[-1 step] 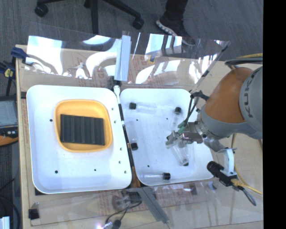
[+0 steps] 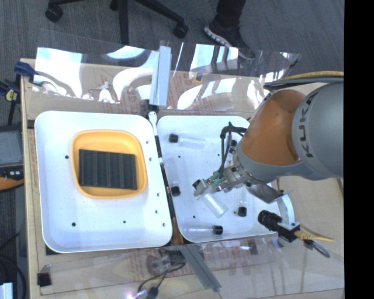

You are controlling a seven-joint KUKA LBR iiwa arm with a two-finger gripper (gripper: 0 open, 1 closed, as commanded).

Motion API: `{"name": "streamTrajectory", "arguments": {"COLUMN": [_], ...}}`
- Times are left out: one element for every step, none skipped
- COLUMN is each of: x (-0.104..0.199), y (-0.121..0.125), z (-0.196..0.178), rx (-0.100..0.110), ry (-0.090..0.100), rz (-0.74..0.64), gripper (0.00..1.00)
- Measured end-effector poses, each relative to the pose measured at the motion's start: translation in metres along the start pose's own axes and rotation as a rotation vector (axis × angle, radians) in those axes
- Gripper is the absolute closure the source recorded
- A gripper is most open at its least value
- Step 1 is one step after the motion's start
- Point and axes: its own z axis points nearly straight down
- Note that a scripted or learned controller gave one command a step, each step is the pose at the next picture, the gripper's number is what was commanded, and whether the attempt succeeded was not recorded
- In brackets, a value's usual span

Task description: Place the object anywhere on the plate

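Grey and bulky, the arm (image 2: pixel 304 134) looms closest, its orange band facing up and the letters "KU" legible on its casing. Going from the left, a blue clamp (image 2: pixel 22 70) grips the bench's far corner, then comes the left bin (image 2: pixel 52 222), which holds a yellow plate (image 2: pixel 108 145) with a dark ribbed insert (image 2: pixel 108 169) lying on it. Beside it, the right bin (image 2: pixel 193 131) has several clear vials with black caps scattered on its floor, one near the back (image 2: pixel 186 141) and one along the front wall (image 2: pixel 204 231). The gripper (image 2: pixel 204 188) hangs low over the middle of this bin, just above another clear vial (image 2: pixel 214 204); whether its fingers are apart or together I cannot tell. Clear shiny sheeting covers the wooden bench (image 2: pixel 292 268) around the bins. Beyond lies grey carpet (image 2: pixel 87 29), with chair legs (image 2: pixel 146 14) and somebody's shoe (image 2: pixel 225 32).
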Motion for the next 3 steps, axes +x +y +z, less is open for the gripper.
{"name": "streamTrajectory", "arguments": {"x": [0.053,0.073,0.073], "y": [0.024,0.076,0.076], "z": [0.01,0.017,0.017], "rx": [-0.001,-0.002,-0.002], "ry": [-0.001,-0.003,-0.003], "rz": [-0.151,-0.218,-0.218], "gripper": [1.0,1.0,0.0]}}
